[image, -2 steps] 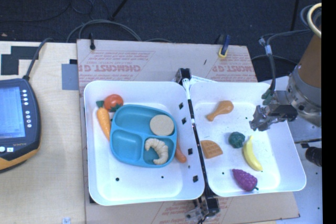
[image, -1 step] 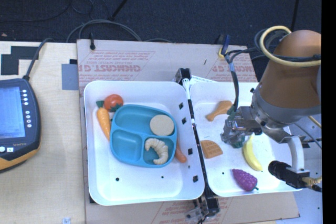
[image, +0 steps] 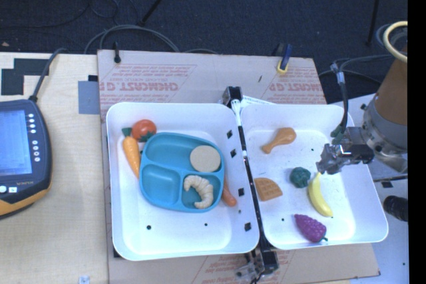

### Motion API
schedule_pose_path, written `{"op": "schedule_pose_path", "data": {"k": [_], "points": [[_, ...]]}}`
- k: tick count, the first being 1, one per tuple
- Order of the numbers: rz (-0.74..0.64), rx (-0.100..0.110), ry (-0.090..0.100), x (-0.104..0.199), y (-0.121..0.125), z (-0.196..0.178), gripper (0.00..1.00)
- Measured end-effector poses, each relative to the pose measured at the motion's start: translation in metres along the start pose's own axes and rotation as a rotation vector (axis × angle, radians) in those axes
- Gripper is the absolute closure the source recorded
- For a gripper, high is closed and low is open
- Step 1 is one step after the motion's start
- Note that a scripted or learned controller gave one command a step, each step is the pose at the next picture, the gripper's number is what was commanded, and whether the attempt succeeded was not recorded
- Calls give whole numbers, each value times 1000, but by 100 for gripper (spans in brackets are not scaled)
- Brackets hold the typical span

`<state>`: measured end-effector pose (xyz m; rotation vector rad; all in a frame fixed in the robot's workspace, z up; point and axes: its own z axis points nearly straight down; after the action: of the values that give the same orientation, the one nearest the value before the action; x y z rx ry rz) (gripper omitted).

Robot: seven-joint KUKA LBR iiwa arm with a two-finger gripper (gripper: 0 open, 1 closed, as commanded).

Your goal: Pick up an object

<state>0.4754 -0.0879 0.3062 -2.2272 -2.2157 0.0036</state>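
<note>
1. Reaching in from the right, the grey arm (image: pixel 389 113) brings its hand (image: pixel 331 161) low over the right bin (image: pixel 359 123), just above the top end of the banana (image: pixel 319 195) and near the green ball (image: pixel 300 176).
2. Whether the hand is spread or closed I cannot tell; its tip is a dark blur, and nothing is visibly held in it.
3. Things to pick lie loose and apart in the right bin: a drumstick (image: pixel 279 139) toward the back, an orange slice (image: pixel 267 189) by the divider, the green ball in the middle, the banana beside it, and purple grapes (image: pixel 309 227) at the front. That spacing leaves room around each.
4. The left bin (image: pixel 166 239) holds a blue plate (image: pixel 180 171) with a round cracker (image: pixel 205 159) and a shrimp (image: pixel 201 190) in its compartments. A carrot (image: pixel 131 153) and a tomato (image: pixel 142 129) lie against its left rim.
5. Judging from the hand's position, the banana or the green ball is the likely target, and the grasp looks not yet made.
6. Both bins sit side by side on cardboard on the table (image: pixel 60 223), within the arm's reach.
</note>
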Motion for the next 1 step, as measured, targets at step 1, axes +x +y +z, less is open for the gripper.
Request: {"op": "schedule_pose_path", "data": {"k": [1], "points": [[-8, -4, 1, 25, 0, -68, 100]]}}
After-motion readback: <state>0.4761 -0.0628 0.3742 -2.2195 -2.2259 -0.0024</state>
